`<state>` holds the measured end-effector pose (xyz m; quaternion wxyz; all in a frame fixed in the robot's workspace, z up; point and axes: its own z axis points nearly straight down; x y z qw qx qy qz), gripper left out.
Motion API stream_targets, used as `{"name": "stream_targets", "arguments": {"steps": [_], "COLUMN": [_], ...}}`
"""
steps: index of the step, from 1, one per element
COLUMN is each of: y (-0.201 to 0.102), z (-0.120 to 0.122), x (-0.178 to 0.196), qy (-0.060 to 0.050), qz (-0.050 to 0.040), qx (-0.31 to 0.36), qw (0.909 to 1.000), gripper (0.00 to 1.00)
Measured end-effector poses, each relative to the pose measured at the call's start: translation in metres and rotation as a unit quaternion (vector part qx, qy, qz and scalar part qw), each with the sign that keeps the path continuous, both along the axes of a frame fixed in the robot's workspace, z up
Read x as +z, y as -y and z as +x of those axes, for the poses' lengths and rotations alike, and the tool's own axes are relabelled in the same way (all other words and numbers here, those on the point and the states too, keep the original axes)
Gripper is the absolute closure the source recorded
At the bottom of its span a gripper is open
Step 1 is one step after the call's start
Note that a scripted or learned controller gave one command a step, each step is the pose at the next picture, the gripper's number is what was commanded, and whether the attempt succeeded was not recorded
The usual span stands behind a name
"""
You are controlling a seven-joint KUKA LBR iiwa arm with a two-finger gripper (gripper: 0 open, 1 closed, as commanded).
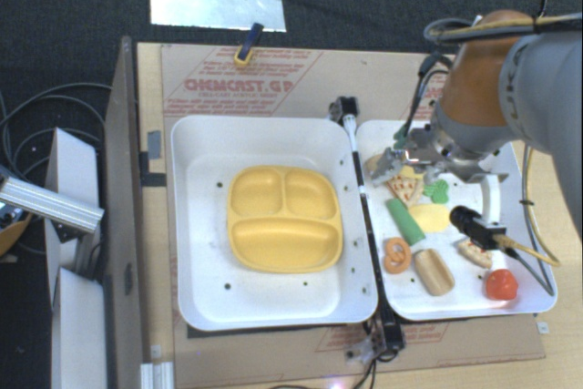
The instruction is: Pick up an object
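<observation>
The right white bin (533,287) holds several toy foods. A pizza slice (405,189) lies near its upper left, with a small green piece (439,191) beside it. Below them are a green stick (404,220) and a flat yellow piece (434,219). Along the front lie a pretzel (396,255), a tan bun (434,271), a red tomato (500,284) and a small crusty piece (474,250). My gripper (388,163) hangs low over the bin's upper left corner, just above the pizza slice. Nothing is visibly held.
The left white bin (196,196) holds a yellow divided plate (282,219). A black-tipped divider (357,168) runs between the bins. Cardboard lies under both bins. Cables and a white box sit at the far left.
</observation>
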<state>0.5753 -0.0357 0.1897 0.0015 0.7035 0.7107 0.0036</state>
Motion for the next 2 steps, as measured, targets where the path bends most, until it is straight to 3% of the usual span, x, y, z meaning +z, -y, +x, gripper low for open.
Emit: {"name": "stream_targets", "arguments": {"steps": [1, 2], "y": [0.033, 0.050], "z": [-0.058, -0.090], "x": [-0.006, -0.110], "qy": [-0.005, -0.005], "qz": [-0.0014, -0.0009], "qx": [-0.007, -0.006], "qw": [1.0000, 1.0000], "gripper": [0.00, 0.00]}}
